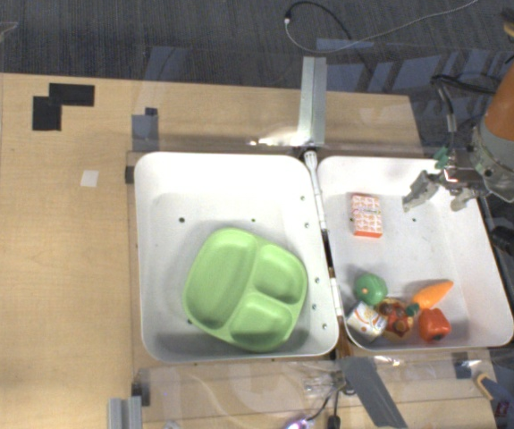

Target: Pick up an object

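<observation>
A: Status of the pick?

B: Approach step, by my reading. The gripper (437, 189) hangs over the right bin (471, 239) near its far right corner, fingers spread, nothing between them.

A: Candidate objects?

B: A pink-patterned box (366, 214) lies alone in the far half of that bin. Along the near edge sit a green ball (371, 288), a carrot (433, 293), a red piece (433, 326) and a small printed can (366, 321), packed close together.

A: Next move?

B: Probably travel toward the box, then descend; it is isolated. The near cluster risks a fouled grasp.

A: Left bin (158, 239)?

B: Holds a green divided plate (246, 300), well apart from the gripper.
</observation>
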Controlling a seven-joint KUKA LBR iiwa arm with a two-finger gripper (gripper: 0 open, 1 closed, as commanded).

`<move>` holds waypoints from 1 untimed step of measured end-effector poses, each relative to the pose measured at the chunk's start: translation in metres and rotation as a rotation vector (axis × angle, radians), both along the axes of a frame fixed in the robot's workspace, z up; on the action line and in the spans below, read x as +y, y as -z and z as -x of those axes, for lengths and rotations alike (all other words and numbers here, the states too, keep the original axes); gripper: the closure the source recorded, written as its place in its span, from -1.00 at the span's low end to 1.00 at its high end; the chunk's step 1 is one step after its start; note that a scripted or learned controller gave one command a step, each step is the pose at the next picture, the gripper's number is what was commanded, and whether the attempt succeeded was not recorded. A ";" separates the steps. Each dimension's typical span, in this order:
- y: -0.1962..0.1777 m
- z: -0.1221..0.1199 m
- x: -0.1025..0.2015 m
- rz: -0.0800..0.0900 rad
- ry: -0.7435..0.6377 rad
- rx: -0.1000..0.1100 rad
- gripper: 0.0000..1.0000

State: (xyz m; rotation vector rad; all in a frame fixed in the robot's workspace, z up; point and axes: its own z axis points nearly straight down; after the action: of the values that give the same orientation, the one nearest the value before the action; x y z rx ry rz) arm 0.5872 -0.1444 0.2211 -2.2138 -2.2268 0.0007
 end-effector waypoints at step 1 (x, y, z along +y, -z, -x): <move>0.100 -0.050 0.041 0.000 0.015 0.000 -1.00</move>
State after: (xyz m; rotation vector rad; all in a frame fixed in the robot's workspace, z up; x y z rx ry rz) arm 0.6371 -0.1035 0.1207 -2.2300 -2.2105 0.0016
